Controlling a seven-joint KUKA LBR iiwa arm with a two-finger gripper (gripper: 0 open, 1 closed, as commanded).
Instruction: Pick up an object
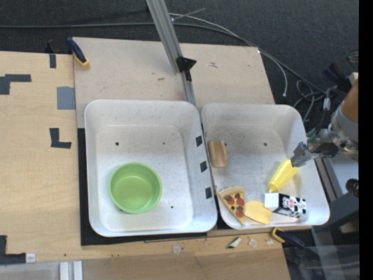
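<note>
- Near the right wall of the right bin [250, 112] lies a yellow bottle [281, 175], its long axis slanting from lower left to upper right, with the narrow end pointing up-right toward the pincer [303, 154].
- That pincer sits just beside the bottle's upper tip, over the bin's right rim; whether it is open or closed cannot be told, and nothing is seen held in it.
- Below the bottle rest a small white block [271, 200] and a black-and-white patterned item [291, 205], close together.
- A pizza slice toy [233, 203] and a yellow wedge [257, 212] lie along the bin's front edge, touching each other.
- A tan bread-like piece [217, 153] lies upright by the left wall, well apart from the bottle.
- A green bowl [135, 186] sits in the left bin [116, 112].
- Both bins rest on the surface [134, 69].
</note>
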